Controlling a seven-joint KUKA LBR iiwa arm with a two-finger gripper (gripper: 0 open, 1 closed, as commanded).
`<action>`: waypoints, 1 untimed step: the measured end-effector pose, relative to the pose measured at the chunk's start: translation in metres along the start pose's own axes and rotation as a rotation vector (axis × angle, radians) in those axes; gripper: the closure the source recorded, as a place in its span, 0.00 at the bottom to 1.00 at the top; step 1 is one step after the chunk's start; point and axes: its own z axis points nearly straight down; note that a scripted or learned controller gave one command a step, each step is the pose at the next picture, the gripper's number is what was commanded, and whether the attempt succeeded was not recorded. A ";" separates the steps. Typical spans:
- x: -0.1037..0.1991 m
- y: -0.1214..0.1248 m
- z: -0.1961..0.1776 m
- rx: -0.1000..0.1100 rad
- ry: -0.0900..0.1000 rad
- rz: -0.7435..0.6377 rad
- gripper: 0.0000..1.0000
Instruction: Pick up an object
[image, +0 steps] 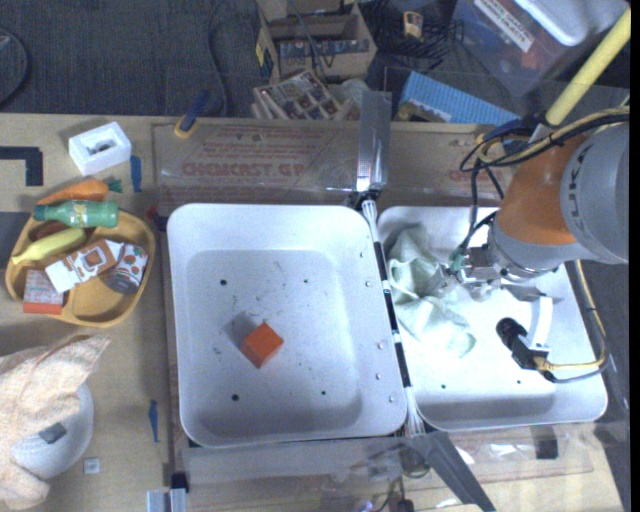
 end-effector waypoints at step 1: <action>-0.016 0.067 0.001 0.002 0.000 -0.016 0.00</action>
